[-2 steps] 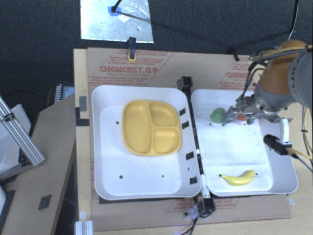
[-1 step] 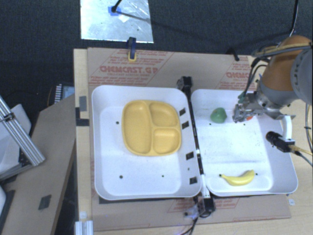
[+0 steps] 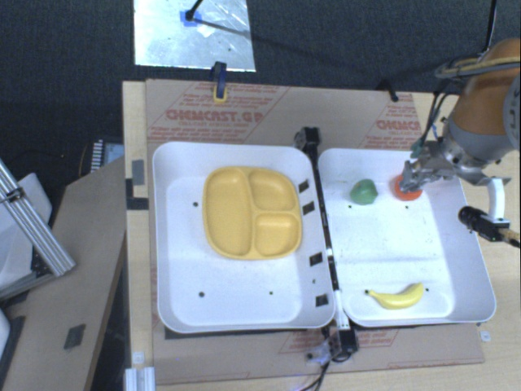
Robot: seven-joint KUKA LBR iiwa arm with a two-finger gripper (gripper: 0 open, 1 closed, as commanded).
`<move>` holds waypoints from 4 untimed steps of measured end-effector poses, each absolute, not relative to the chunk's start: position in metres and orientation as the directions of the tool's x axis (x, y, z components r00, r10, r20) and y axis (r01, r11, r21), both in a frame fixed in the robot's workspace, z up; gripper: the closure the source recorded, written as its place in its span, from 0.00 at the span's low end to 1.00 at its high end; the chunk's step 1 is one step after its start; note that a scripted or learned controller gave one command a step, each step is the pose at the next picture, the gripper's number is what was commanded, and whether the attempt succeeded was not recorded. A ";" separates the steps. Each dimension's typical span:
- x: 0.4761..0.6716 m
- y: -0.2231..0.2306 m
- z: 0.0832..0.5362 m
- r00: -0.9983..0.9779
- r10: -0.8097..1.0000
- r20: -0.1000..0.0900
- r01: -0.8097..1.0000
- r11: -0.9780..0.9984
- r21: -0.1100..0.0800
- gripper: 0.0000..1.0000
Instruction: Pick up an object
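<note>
The right bin [image 3: 456, 259] holds a green round object [image 3: 364, 191] near its far left, an orange-red object [image 3: 405, 189] at the far middle, and a yellow banana [image 3: 397, 296] near the front wall. My gripper [image 3: 413, 177] is down over the orange-red object, touching or just above it and covering part of it. The left bin [image 3: 175, 243] holds a yellow divided plate [image 3: 251, 212] with three compartments.
A black clip strip [image 3: 313, 210] runs along the seam between the two bins. The bins sit on a cardboard sheet [image 3: 244, 112]. A shiny metal plate [image 3: 194, 23] lies beyond the bench at the top.
</note>
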State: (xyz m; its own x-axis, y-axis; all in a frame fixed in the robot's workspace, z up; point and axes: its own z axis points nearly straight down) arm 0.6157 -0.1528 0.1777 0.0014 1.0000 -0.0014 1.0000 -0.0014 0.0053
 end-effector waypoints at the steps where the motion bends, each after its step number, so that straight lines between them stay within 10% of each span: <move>1: 0.617 -0.156 0.222 -0.003 1.000 -0.002 1.000 0.003 0.007 1.00; 4: 0.626 -0.047 0.248 -0.009 1.000 0.001 1.000 0.009 0.001 1.00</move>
